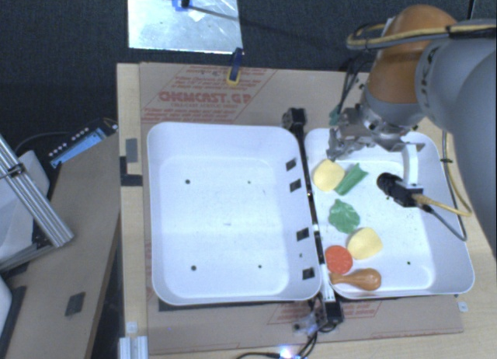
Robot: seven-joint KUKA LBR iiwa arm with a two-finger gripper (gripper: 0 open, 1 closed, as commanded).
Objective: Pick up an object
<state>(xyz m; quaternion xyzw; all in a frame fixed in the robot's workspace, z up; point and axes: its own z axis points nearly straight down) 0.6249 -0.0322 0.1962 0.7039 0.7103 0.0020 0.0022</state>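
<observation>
My gripper [342, 146] hangs over the far-left corner of the right bin [444, 268], and I cannot tell how my jaws stand, because the wrist above hides them from this angle. What matters for the coming move is the yellow lump [328, 175]: it lies just on the near side of me and slightly to the left, close against the bin's left wall. A green strip [351, 179] touches its right side, with its long axis running from near-left to far-right. I judge a short drop toward the near side would put me over the lump. The green leaf [343, 215], second yellow piece [364, 243], red disc [338, 259] and orange drumstick [359, 279] lie farther toward the near edge.
</observation>
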